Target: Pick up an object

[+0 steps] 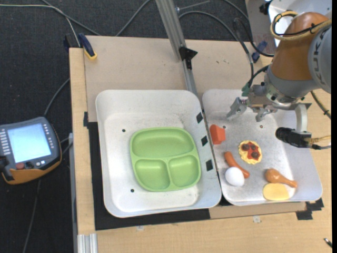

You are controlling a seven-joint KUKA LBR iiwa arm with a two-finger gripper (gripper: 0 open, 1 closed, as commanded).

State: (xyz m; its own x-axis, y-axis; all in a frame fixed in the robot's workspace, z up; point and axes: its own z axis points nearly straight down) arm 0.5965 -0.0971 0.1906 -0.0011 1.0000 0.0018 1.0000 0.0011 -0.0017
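Objects for picking lie in the right bin (310, 186): an orange block (217, 134), a small pizza (250, 152), a carrot (235, 163), an egg (235, 176) and a drumstick (280, 178). The end effector (247, 108) hovers above the bin's far part with fingers spread wide, holding nothing. I judge the risk is this: carrot and egg touch, so closing there may push one away. The block sits near the bin wall, which may stop a finger.
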